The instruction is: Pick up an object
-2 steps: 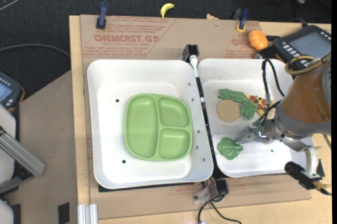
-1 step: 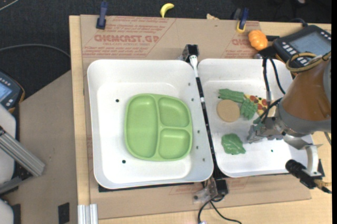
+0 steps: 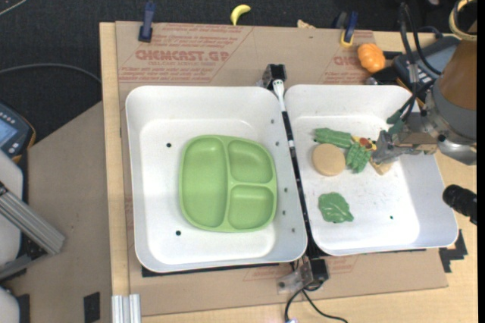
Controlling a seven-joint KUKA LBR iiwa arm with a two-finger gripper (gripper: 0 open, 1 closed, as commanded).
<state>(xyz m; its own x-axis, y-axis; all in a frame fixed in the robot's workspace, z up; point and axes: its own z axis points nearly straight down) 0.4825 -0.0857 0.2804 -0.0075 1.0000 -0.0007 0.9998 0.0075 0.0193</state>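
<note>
My gripper [image 3: 381,149] reaches in from the right and hangs low over the right bin [image 3: 394,219]. Its tip sits among a cluster of small items: a round tan disc [image 3: 328,160], a green leafy piece [image 3: 356,157] right beside the tip, a long green piece [image 3: 332,136] behind it, and a small tan block [image 3: 383,167] just under the tip. A separate green leafy item [image 3: 334,208] lies nearer the front of the bin. I see nothing clearly lifted between the fingers.
The left bin [image 3: 148,185] holds a green three-compartment plate [image 3: 227,183]. A black clip and bar [image 3: 282,117] run between the bins. An orange object [image 3: 370,56] and a yellow one [image 3: 239,12] lie on the cardboard behind the bins.
</note>
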